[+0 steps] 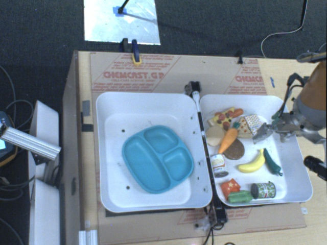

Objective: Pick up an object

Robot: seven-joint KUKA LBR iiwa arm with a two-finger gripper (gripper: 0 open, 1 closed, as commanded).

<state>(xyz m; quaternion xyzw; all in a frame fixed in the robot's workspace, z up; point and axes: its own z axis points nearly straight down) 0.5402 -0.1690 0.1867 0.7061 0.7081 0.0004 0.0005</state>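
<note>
Your gripper [263, 131] sat over the right bin [296, 188], up near its far right side, and the view was too coarse there to tell how it was set. The banana [252, 163] lay just toward you from it, long axis slanting up to the right, with a dark green piece [272, 162] touching its right end. To the tool's left were the wedge-shaped box [250, 123] and the carrot [228, 140], packed close. The can [263, 190] and red block [231, 186] sat nearer the front wall. The blue divided plate [157, 158] filled the left bin [117, 111], well apart.
</note>
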